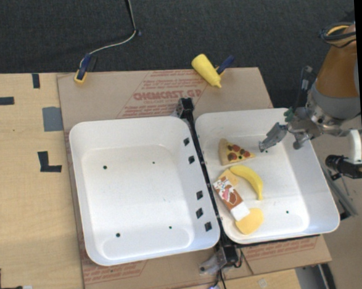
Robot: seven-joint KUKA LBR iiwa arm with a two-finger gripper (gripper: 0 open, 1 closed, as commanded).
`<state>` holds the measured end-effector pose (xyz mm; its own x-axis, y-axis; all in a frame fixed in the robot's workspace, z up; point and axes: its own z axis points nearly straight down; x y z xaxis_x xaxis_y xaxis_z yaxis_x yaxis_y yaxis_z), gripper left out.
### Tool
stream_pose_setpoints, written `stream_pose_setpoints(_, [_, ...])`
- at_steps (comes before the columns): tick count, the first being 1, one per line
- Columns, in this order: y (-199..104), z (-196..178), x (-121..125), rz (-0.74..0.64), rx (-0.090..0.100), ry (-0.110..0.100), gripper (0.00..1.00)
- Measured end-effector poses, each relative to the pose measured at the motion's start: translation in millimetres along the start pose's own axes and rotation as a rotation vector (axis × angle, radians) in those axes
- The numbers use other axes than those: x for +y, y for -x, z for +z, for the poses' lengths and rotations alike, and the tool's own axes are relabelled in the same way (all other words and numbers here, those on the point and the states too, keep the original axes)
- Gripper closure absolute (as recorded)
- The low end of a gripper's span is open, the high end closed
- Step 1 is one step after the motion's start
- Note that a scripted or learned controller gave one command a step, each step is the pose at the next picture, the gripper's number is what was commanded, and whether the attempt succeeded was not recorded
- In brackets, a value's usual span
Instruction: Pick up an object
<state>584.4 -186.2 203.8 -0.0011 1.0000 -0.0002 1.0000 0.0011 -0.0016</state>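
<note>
Dark carpet is lying beyond a pale wooden bench — a brown cardboard sheet is covering its middle — with a cable trailing across.

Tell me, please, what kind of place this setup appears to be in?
Probably a robotics lab's grasping test bench: two shallow white bins clipped onto cardboard, toy food such as a banana and pizza slice in the right one, and a robot arm's gripper reaching over them.
</note>
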Motion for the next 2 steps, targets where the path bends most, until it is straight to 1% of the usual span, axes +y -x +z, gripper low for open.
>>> stream_pose_setpoints(1, [-35, 123, 12, -0.003, 0.001, -0.003, 0.0])
stream_pose_setpoints(2, [-33, 106, 14, -0.001, 0.0, 0.001, 1.0])
